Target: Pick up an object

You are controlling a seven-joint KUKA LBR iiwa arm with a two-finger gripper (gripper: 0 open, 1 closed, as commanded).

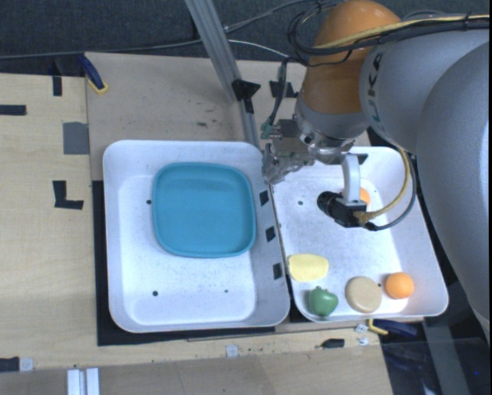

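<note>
Camera view: the gripper (280, 164) hangs over the right bin's (419, 245) inner edge (jaw spacing I cannot tell). Below it lie a yellow piece (308, 267), green piece (321, 301), tan piece (363, 294) and orange ball (399, 285); the left bin (123, 245) beside it holds a blue plate (203, 209).

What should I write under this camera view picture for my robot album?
Robot arm's gripper hovers over the right bin, above a yellow, green, tan and orange object; a blue plate fills the left bin.

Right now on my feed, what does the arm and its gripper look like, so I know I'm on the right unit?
The arm is bulky, smooth and grey, with a rounded orange band above the wrist. Black cables loop over that band, and a yellowish cable curves beside the wrist. The gripper is a small metallic grey assembly.
</note>
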